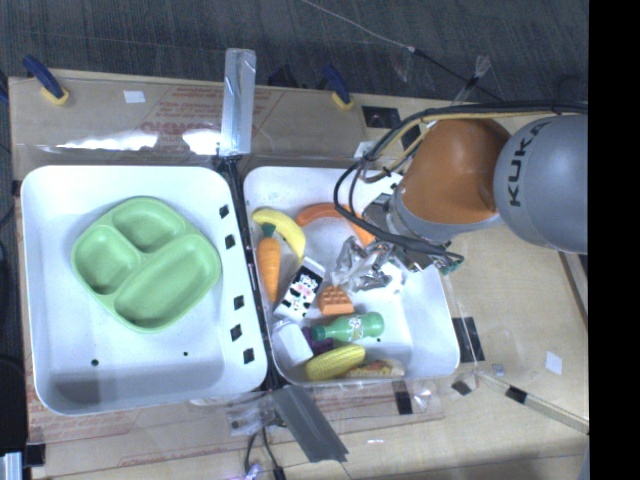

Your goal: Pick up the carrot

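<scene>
A: Where is the carrot (269, 268) right now?

B: In the right-hand bin (432, 320), against its left wall, lying lengthwise just below the banana (281, 229). Its upper end touches or nearly touches the banana, and a small black-and-white carton (302, 288) sits just beside its lower right.

A: And the gripper (365, 265)?

B: It hangs over the middle of the same bin, well to the right of the carrot, with the orange band of the arm (455, 173) above it. The metal fingers are a shiny tangle from this angle, so I cannot tell whether they are spread or closed. Nothing visibly sits between them.

A: So what could spoil the pick?

B: Mostly the crowding, I'd judge. The carrot is pressed toward the wall, so one finger may have no room to slide down on that side and could land on the rim or on the carrot itself. The banana and the carton flank it closely; a slightly off descent might catch one of those instead.

A: Anything else in the way?

B: There's an orange wedge (336, 300) right below the gripper, plus a green bottle (350, 328) and a corn cob (335, 362) lower down. A straight drop from here would meet the wedge, not the carrot. The carrot is also smooth and tapered, so a pinch near the thin end could squirt it out. The left bin (60, 368), with its green plate (146, 261), plays no part.
</scene>
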{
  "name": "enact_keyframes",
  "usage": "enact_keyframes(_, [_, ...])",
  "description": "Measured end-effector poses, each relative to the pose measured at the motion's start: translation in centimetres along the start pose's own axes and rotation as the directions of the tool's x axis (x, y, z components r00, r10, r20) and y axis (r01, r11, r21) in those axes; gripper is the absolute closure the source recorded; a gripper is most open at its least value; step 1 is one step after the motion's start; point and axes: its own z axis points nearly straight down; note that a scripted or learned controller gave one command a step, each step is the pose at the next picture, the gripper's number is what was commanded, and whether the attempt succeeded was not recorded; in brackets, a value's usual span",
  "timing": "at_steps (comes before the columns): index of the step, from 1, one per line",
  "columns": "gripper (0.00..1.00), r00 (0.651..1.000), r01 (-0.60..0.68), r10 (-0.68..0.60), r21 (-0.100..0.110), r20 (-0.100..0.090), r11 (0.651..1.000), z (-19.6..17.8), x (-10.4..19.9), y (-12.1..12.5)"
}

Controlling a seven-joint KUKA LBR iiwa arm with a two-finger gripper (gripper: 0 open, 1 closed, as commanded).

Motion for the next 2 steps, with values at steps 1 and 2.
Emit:
enact_keyframes(1, [1.00,1.000,0.005,-0.005,0.003,0.004,1.000,-1.17,-0.32,-0.01])
enact_keyframes(2, [0.00,1.000,0.005,-0.005,0.002,0.003,1.000,-1.10,-0.29,0.04])
